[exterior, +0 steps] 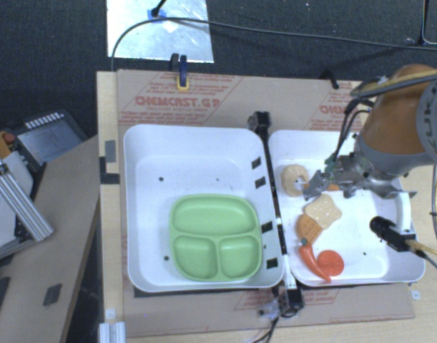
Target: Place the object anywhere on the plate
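— Where is the plate?

— The green plate (215,236) lies in the left bin (143,156), toward its front edge, with one long compartment at the back and two smaller ones in front.

— And the food?

— All in the right bin (397,263). A pale round roll (293,178) sits near the divider, a slice of toast (322,211) lies just in front of it, and a brown cookie (309,228) touches the toast's lower left corner. Nearest the front is an orange-red carrot piece (320,261), its rounded head to the right and its thin tip running up and left toward the cookie, so its long axis lies on a diagonal.

— Where is the tool?

— The tool (320,184) hangs over the back of the right bin, between the roll and the toast, reaching from the grey arm (397,123) on the right. Whether it is wide or narrow I cannot tell; the wrist hides that, and nothing shows gripped.

— Anything else on the bench?

— Brown cardboard (204,98) under both bins.
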